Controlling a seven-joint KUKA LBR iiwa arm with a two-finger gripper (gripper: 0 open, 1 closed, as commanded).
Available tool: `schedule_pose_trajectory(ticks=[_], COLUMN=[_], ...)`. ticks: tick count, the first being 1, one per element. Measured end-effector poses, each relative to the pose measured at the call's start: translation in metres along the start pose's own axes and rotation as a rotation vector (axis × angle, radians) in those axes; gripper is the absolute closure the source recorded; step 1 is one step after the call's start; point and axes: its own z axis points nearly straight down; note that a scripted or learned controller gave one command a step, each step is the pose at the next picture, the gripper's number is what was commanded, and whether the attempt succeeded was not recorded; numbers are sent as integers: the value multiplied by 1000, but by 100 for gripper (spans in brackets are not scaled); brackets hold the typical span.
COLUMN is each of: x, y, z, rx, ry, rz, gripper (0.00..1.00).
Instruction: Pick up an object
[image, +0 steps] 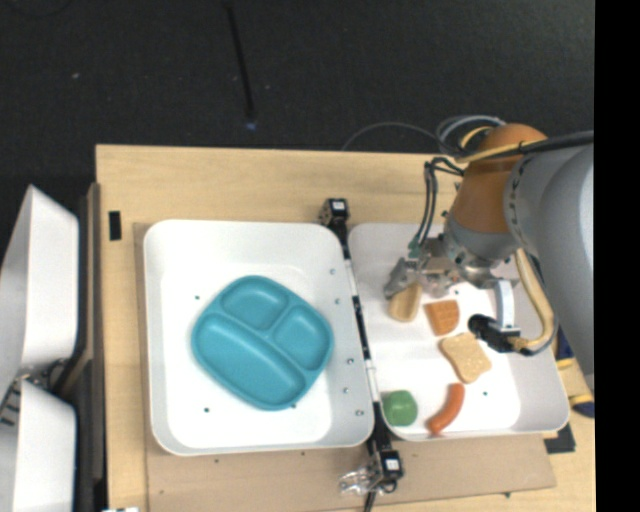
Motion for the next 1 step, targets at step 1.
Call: schedule_pose_trajectory(ticks=[1], x=[-1], y=[2], z=[-15], rx=[-8], ry=[-1], rz=[3], gripper=[100])
